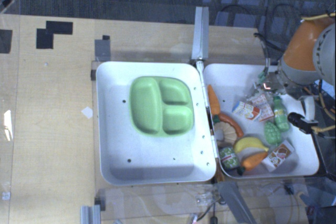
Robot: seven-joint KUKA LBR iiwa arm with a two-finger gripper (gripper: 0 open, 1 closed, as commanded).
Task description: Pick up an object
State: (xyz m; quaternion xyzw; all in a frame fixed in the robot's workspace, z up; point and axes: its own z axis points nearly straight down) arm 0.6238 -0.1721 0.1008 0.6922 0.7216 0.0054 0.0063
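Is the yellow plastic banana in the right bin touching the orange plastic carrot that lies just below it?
Touching. In the camera view the yellow plastic banana lies directly on the upper edge of the orange plastic carrot, with no white bin floor visible between them.

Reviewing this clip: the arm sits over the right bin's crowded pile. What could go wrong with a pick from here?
1. Clutter: the banana, orange carrot and small carton lie touching, so the tool may nudge neighbours or catch two things.
2. The long carrot lies against the right bin wall by the divider; a grasp there might hit the wall.
3. The green bottle looks rounded and could slip.
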